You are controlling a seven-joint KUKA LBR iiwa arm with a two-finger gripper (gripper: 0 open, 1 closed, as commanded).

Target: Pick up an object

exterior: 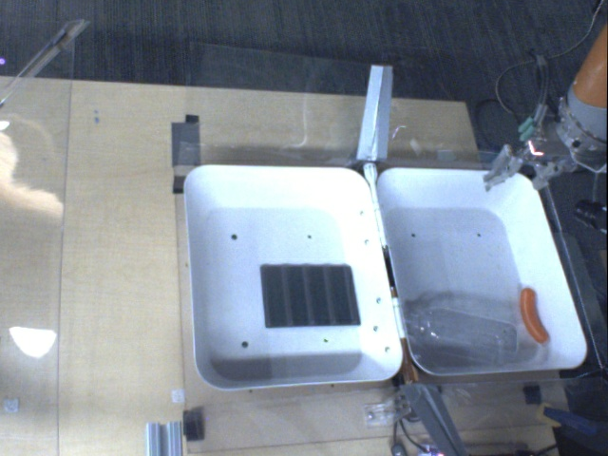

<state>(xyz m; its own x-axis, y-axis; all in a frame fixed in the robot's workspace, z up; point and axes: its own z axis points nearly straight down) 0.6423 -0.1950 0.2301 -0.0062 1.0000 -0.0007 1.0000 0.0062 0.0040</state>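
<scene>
A dark ridged rectangular pad (310, 294) lies flat in the left bin (218, 207). In the right bin (446, 202) a clear plastic bottle (461, 331) lies on its side near the front wall. A small orange elongated piece (534, 314) sits at the bottle's right end. My gripper (521, 171) hangs over the far right corner of the right bin, well away from the bottle. Its fingers are spread, with nothing between them.
A metal bar (375, 112) stands upright behind the seam between the two bins. Black brackets (187, 141) sit at the left bin's far left corner. Cables (532, 84) run behind the right bin near the arm. Bare wooden bench (95, 255) extends to the left.
</scene>
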